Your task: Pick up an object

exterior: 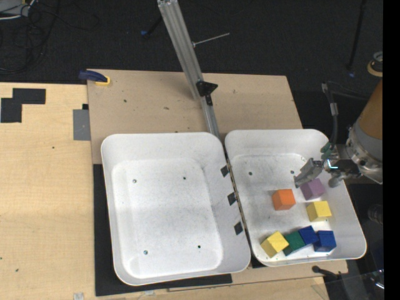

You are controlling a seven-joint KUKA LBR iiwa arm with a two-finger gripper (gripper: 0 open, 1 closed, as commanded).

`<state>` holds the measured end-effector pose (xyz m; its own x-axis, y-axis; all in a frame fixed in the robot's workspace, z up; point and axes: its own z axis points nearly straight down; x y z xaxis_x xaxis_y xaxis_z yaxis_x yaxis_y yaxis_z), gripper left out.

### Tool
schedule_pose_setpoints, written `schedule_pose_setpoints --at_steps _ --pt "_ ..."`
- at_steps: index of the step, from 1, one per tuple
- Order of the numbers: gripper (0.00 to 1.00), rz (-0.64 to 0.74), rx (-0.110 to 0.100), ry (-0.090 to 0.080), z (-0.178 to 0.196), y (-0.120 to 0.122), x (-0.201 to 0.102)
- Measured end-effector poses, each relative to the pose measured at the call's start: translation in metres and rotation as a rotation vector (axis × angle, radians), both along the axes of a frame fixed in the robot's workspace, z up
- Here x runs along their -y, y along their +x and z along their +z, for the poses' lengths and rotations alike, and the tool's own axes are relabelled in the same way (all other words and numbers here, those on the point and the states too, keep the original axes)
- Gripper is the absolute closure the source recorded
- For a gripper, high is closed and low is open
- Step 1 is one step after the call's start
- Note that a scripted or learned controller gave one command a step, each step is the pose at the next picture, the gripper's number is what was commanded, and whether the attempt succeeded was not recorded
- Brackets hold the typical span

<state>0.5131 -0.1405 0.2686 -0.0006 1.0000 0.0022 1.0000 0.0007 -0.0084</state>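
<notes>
Two shallow white plastic bins sit side by side; the right bin [284,144] holds small coloured blocks. The grey two-finger gripper [320,173] hovers, fingers spread, above a purple cube [313,188]. It should descend straight, straddling that cube squarely.

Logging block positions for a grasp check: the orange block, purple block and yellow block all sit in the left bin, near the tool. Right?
Not quite: the camera view shows the orange block, purple block and yellow block in the right bin, near the tool.
</notes>
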Motion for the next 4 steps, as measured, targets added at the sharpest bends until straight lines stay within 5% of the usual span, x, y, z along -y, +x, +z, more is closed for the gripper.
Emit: schedule_pose_setpoints --at_steps 1,4 --pt "0.0 -0.004 0.005 -0.001 0.002 0.0 0.001" --pt "0.0 -0.002 -0.002 0.001 -0.162 -0.002 -0.01"
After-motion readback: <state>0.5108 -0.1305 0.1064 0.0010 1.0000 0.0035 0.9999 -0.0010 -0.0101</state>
